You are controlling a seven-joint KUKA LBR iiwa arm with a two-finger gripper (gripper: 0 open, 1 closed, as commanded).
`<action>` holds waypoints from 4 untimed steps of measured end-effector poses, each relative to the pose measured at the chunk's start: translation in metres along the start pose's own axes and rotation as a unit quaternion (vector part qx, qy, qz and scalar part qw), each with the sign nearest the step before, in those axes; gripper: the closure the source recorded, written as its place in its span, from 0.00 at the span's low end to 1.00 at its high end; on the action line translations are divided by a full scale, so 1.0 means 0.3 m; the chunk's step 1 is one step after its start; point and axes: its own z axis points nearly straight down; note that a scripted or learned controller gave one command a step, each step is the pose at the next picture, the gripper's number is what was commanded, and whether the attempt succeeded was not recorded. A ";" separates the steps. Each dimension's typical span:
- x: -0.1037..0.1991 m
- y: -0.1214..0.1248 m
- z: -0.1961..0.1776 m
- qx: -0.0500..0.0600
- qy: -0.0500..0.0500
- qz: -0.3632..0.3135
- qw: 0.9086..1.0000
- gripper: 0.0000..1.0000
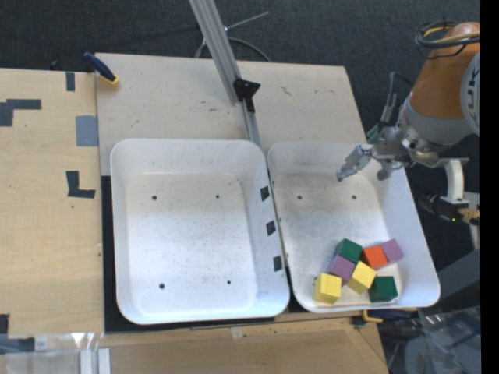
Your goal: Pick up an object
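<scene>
1. The counter (47, 209) carries two shallow white bins side by side, set close so the arm can reach both from one base position, I judge.
2. The left bin (125, 209) is the larger-looking of the pair from my view; its floor shows a few dark dots.
3. The right bin (312, 178) holds everything I could pick.
4. The arm (444, 92) reaches in from the right, its orange band above the wrist, and the gripper (362, 162) hangs over the far right part of the right bin, well apart from the blocks.
5. I see one finger (351, 164) angled toward the bin's middle and another (383, 170) to its right; they look spread apart with nothing between them (the angle is poor, so I hold that loosely).
6. The blocks sit clustered in the near right corner, touching: a dark green block (350, 249), an orange block (375, 256), a pink block (392, 249), a purple block (341, 267), two yellow ones (362, 276) (328, 287), and another green block (383, 288). That crowding will make a clean grasp harder, I expect.
</scene>
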 end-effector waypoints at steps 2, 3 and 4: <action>0.057 -0.369 0.426 -0.004 -0.001 -0.001 1.000 0.00; 0.059 -0.370 0.392 -0.002 0.001 -0.001 1.000 1.00; 0.376 -0.371 0.081 -0.003 0.002 -0.004 1.000 1.00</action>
